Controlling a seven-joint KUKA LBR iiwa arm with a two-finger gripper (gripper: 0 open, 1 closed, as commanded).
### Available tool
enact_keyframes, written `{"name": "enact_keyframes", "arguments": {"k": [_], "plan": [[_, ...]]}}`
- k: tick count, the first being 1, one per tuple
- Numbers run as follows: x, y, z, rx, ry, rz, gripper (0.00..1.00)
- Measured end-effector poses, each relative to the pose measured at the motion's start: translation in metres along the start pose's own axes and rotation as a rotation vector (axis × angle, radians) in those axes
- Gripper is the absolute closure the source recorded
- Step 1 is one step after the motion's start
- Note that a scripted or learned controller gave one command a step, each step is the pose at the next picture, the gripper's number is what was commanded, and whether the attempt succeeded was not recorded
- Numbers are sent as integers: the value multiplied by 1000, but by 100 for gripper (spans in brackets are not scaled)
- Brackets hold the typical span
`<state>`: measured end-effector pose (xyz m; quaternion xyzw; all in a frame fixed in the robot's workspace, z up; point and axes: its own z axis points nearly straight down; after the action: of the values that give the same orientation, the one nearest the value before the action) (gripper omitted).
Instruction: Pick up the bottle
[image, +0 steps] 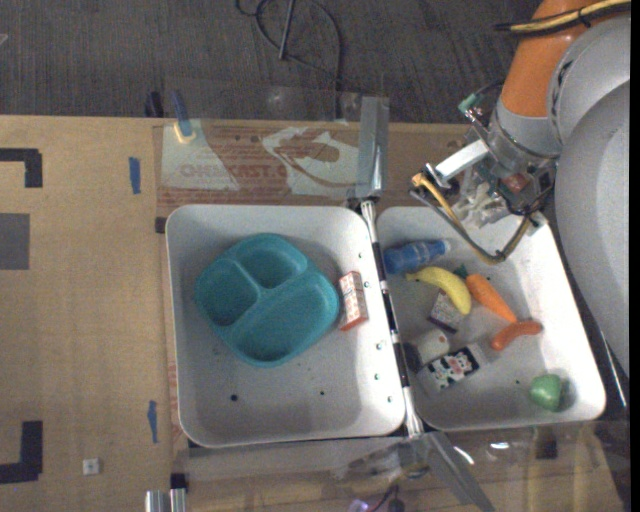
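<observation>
Nearest the camera, along the desk's (80, 330) front edge, the two white bins sit side by side. At the front right corner of the right bin (575, 300) lies a small green object (548, 391), and further left, near the wall the bins share, a black-and-white patterned box (454, 367) rests beside a small white piece (432, 346). Just behind them an orange-red item (514, 333) lies tilted, with a carrot (490, 296) slanting above it and a banana (446, 287) curving next to a small dark-and-white block (445, 312).

On the left bin's (200, 380) floor, a teal divided plate (266, 298) covers much of the middle, and a small red-and-white box (351, 301) stands against the right wall, just beside the plate's edge.

Toward the back of the right bin, close to its left rear corner, the bottle (412, 255), blue with a paler cap end pointing right, lies on its side just behind the banana.

Beyond it, over the right bin's rear edge, the gripper (478, 205) hangs beneath the grey arm's orange band (535, 70), apart from the bottle and to its right. Whether it is spread or clenched cannot be told from here; nothing is seen in it.

At the desk's far edge a clear plastic sheet (270, 150) covers printed cardboard, and strips of blue tape (135, 175) mark the surface to the left.
</observation>
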<state>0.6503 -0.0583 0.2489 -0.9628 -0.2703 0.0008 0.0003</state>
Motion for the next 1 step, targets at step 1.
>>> {"name": "enact_keyframes", "arguments": {"k": [1], "plan": [[-66, 34, 57, 3, -2, 346, 100]]}}
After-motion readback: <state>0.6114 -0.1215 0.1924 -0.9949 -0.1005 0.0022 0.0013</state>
